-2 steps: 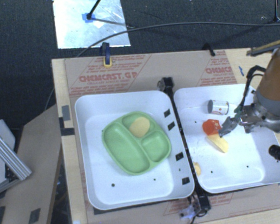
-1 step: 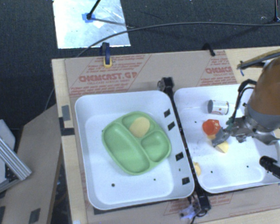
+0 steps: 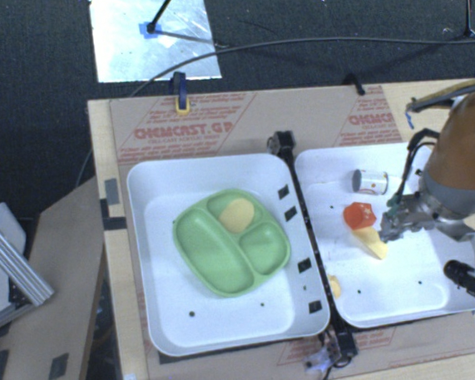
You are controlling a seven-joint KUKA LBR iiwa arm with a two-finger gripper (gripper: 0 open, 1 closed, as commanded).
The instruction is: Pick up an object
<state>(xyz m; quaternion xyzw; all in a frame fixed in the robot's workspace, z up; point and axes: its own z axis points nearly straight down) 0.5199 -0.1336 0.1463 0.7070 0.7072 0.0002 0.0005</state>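
The pale yellow wedge lies in the right bin, just near of the red piece and touching it or almost so. Its long axis runs on a slant, narrow end toward far-left, broad end toward near-right. The gripper sits right against that broad end (whether its claw is wide or narrow I cannot tell). For a sound pick, close across the short width, clear of the red piece

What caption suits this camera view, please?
Gripper poised beside yellow wedge and red piece in right bin.
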